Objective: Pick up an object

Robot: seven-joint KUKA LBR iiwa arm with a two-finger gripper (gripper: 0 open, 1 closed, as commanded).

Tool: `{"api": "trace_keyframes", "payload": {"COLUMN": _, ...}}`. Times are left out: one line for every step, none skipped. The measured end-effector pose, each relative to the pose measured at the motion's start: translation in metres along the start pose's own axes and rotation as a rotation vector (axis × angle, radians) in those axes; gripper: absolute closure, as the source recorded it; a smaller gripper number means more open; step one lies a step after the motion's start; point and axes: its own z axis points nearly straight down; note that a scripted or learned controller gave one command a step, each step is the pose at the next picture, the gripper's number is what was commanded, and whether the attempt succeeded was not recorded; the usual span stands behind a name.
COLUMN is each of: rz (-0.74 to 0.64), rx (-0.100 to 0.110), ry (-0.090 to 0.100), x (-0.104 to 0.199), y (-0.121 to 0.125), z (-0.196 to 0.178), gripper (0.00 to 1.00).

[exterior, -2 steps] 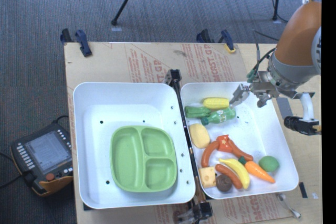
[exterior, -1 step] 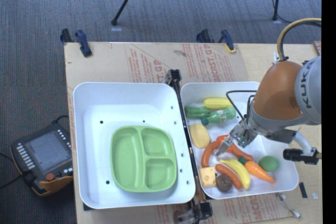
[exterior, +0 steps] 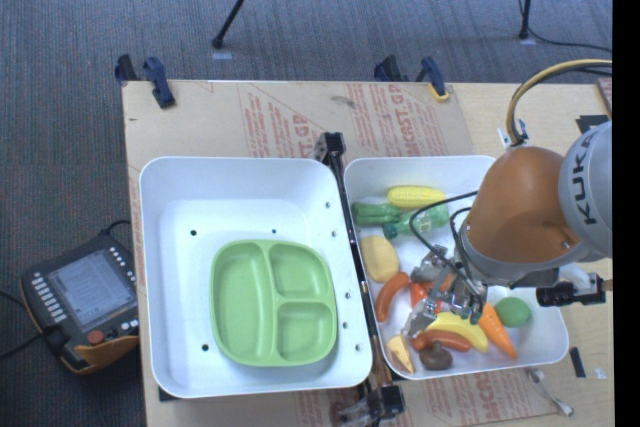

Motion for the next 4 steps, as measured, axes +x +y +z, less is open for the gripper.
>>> {"api": "trace_keyframes", "payload": {"rz": -0.292, "rx": 0.0, "ry": -0.001, "x": 0.005, "y": -0.065, "z": 0.0, "gripper": 0.0}}
{"api": "trace_keyframes", "payload": {"rz": -0.575, "rx": 0.0, "ry": 0.0, "x": 0.02, "y": -0.034, "z": 0.0, "gripper": 0.0}}
{"api": "trace_keyframes", "payload": {"rz": -0.828, "rx": -0.001, "ry": -0.002, "x": -0.013, "y": 0.002, "z": 0.0, "gripper": 0.0}}
{"api": "trace_keyframes", "payload": {"rz": -0.896, "rx": 0.0, "ry": -0.002, "x": 0.002, "y": -0.048, "z": 0.0, "gripper": 0.0}}
